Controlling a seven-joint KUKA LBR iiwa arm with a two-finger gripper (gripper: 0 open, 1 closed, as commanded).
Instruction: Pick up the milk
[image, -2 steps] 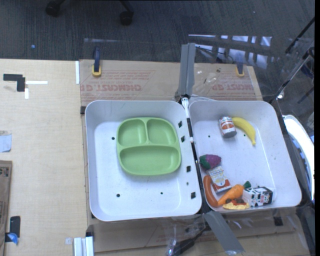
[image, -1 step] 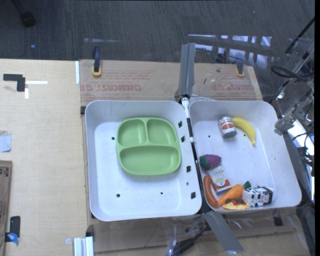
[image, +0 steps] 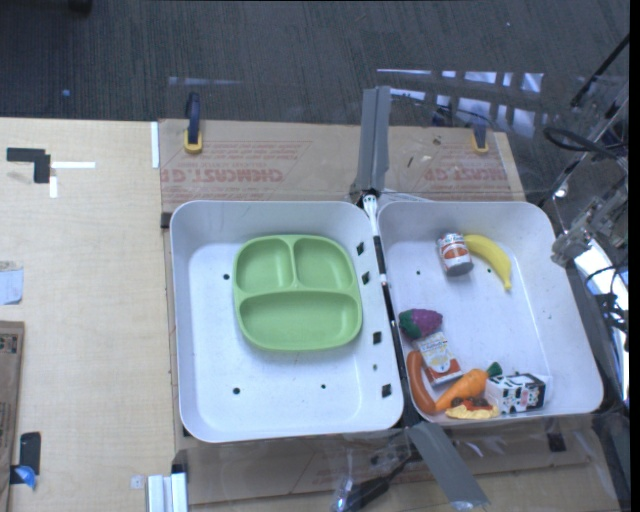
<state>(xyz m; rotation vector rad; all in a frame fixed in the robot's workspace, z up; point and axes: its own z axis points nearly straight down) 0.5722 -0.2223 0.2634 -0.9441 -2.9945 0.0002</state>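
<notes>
The milk carton (image: 517, 392), cow-patterned, lies at about five o'clock in the right bin (image: 560, 300), tight against its near wall and touching a carrot (image: 458, 387) and yellow scraps. The gripper's state cannot be told. Crowding looks risky: fingers might strike the wall or catch the carrot instead.

Bench (image: 80, 300) bears left bin (image: 200, 400), right bin (image: 560, 330), side by side.

Milk carton (image: 517, 391) hemmed by carrot (image: 462, 385) and bin wall (image: 583, 340).
</notes>
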